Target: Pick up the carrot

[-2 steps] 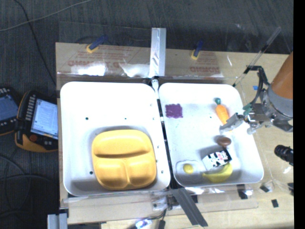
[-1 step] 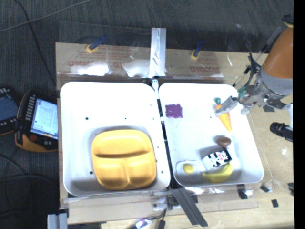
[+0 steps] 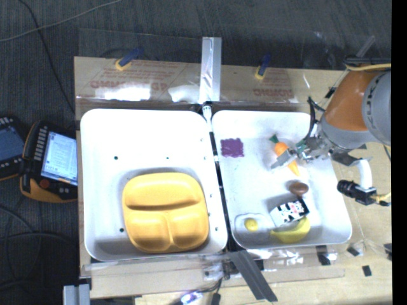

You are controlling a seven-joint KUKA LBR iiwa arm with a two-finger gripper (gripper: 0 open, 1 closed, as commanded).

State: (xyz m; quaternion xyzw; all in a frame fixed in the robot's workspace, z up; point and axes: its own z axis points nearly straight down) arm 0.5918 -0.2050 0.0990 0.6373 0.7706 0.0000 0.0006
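Down in the right bin (image 3: 331, 170), my gripper (image 3: 287, 159) sits at the carrot (image 3: 283, 154), near the bin's middle toward the back. How my gripper is set, and whether it grips the carrot, I cannot tell. The carrot is small and orange with a green top; its long axis runs diagonally, green end toward the back-left, orange tip toward the front-right. Partly covered by my metal parts, it shows in two orange pieces. Nearby lie a purple square (image 3: 232, 147), a brown lump (image 3: 297, 187), a black-and-white toy (image 3: 289, 211), a banana (image 3: 294, 231) and a fried egg (image 3: 250, 223). A big yellow block (image 3: 166, 210) lies in the left bin (image 3: 102, 138).
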